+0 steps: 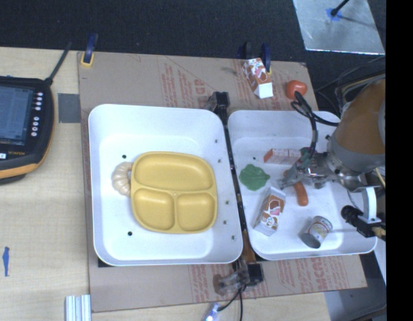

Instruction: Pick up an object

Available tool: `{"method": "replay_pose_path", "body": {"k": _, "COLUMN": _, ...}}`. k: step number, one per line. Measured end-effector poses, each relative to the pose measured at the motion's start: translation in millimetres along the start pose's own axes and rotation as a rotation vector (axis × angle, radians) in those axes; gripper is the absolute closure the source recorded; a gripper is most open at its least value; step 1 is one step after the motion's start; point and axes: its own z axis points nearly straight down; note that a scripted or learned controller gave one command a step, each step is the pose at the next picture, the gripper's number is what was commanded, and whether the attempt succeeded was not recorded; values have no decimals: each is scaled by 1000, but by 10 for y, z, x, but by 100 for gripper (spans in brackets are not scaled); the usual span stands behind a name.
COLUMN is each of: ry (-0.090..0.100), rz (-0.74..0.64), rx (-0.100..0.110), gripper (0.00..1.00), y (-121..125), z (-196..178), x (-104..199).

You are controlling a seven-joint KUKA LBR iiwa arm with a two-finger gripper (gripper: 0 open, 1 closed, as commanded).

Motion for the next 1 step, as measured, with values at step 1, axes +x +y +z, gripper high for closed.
{"method": "replay_pose_path", "body": {"k": 1, "ry": -1, "rz": -4, "rx": 2, "gripper": 100, "y": -1, "z": -104, "x": -11}}
